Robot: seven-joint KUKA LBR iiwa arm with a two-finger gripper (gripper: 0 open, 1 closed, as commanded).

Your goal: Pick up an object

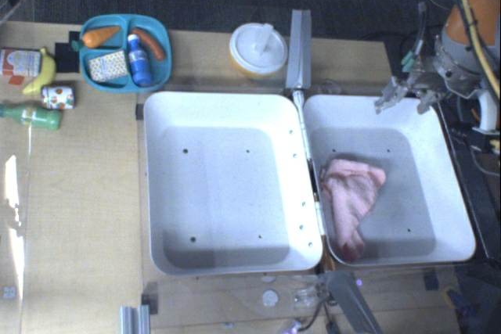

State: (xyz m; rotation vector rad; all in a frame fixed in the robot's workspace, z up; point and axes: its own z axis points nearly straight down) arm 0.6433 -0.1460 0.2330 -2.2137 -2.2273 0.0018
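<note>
- Crumpled pink cloth (pixel 351 197) is lying in the right bin (pixel 438 168), against its left wall; it is looking soft and light, best pinched at a raised fold.
- Gripper (pixel 406 96) is hovering over the bin's far rim, fingers spread, holding nothing.
- Cables are obscuring the wrist.

pink cloth (pixel 351 199) lying crumpled in the right bin (pixel 438 168), down in the left half near the wall shared with the other bin. it's bunched and folded over itself, wider at the top, narrowing to a darker, shadowed tail toward the near edge. resting flat on the bin floor, nothing touching it.
</note>
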